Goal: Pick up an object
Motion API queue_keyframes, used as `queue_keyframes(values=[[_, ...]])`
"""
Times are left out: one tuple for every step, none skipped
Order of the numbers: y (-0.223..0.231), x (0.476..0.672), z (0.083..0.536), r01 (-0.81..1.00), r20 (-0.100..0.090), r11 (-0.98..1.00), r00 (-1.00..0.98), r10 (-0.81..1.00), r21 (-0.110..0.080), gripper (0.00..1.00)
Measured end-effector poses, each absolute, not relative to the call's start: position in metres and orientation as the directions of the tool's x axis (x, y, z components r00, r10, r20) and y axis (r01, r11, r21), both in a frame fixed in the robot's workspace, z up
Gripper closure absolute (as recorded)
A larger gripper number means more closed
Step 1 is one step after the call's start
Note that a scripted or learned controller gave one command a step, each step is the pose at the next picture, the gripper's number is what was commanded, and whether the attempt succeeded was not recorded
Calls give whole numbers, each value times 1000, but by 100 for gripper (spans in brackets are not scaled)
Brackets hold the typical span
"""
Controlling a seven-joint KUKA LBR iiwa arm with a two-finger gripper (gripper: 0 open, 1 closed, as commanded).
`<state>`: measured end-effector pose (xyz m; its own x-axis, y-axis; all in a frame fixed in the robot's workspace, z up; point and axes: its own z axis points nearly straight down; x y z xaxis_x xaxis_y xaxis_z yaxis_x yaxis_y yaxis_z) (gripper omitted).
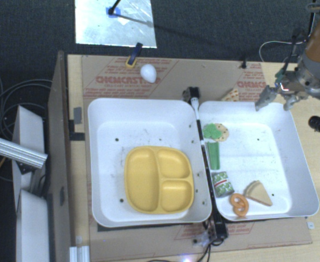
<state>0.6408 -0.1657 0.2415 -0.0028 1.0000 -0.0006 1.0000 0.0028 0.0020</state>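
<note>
camera view, from above and at a slant. two-finger gripper [275, 99] at the upper right, poised over the far rim of the shallow white right-hand bin [291, 146], under the grey arm's orange-banded wrist [319, 53]. fingers [262, 101] spread apart, pointing down, nothing between them. no contact with any object, as far as could be made out.

nearest below and to the left of the claw: round green-and-tan flat piece like a cookie [215, 131] at the bin's left side, touching the top of a long green stick-shaped item [213, 155] laid along the divider. further down the same side: small green-and-white printed packet [222, 183], then an orange pretzel-shaped toy [239, 204] at the near edge, just beside a tan wedge like a slice of bread or pie [259, 194]. all five lying flat on the bin floor, well apart from the claw.

across the divider: shallow white left-hand bin [111, 124] bearing a yellow plastic three-compartment plate [159, 179]. beyond the bins, on the cardboard sheet [165, 72]: small white egg-shaped object [148, 72].

judged progress: very early. nothing lifted, nothing pinched, no target yet closed on. left to do: move in over one item, descend, close, raise. cookie piece probably the nearest candidate, though flat and low, so likely hard to pinch.
</note>
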Motion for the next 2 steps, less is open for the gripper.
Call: queue_keyframes(values=[[-111, 630, 111, 1000, 5, 8, -8, 1000, -10, 0], [-83, 606, 87, 1000, -1, 5, -5, 1000, 8, 0]])
